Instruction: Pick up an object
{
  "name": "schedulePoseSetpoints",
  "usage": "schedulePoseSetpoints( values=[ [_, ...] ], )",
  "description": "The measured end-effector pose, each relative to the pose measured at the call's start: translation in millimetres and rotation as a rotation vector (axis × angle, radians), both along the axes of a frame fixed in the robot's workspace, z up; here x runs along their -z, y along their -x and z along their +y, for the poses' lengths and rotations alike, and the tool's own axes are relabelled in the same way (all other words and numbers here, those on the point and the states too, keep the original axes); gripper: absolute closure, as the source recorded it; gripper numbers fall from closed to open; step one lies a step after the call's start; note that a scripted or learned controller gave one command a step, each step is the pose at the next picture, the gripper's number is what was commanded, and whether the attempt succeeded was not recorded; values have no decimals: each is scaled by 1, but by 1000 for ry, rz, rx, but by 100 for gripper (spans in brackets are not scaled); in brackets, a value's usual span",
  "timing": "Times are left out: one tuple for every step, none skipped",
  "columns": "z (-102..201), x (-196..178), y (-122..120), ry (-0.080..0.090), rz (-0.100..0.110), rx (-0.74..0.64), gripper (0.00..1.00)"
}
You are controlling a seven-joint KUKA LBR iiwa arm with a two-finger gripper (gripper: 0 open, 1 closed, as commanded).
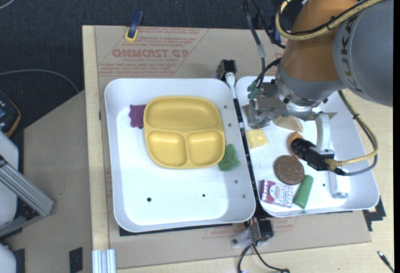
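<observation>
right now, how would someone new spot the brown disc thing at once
Find the right-hand white bin, the one under the grey and orange arm. Near its front lies the brown disc, flat and round like a cookie. A green stick lies beside it and a red and white packet just in front; nothing else there is round and brown.
</observation>
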State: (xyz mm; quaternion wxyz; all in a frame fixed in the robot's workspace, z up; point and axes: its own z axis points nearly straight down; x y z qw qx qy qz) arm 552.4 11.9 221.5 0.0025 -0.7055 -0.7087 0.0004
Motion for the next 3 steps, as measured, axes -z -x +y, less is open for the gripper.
schedulePoseSetpoints(
  values=[
    [50, -14, 13, 0, -4, -2, 100],
    [39, 0, 11, 3, 1, 6, 100],
    [49, 5, 19, 2, 0, 4, 100]
  ],
)
